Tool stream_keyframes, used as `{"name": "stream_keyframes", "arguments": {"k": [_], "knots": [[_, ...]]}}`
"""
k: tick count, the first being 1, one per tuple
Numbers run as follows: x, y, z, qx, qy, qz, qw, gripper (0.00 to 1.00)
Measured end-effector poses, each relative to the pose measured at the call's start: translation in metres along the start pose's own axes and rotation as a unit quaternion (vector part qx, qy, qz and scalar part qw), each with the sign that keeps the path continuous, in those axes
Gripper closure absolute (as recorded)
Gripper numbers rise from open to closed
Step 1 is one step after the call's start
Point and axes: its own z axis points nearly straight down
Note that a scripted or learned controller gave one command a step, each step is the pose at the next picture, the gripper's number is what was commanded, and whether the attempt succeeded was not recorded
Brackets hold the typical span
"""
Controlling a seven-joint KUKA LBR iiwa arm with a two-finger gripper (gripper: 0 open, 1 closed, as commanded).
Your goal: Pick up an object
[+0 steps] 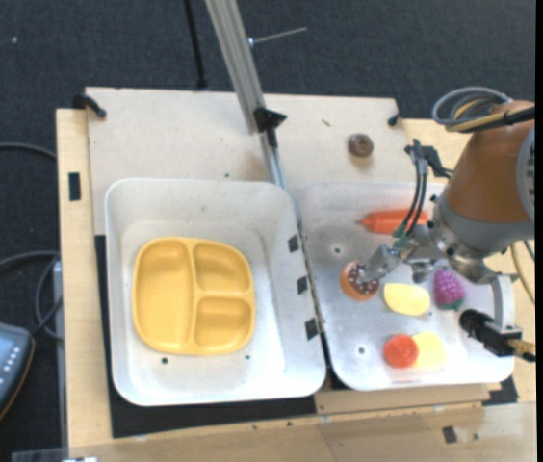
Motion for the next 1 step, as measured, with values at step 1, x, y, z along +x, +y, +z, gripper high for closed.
{"name": "stream_keyframes", "arguments": {"k": [1], "knots": [[-0.0042, -0.0357, 0.1018, -0.004, -0.004, 0.003, 1.0000, 0.00]]}}
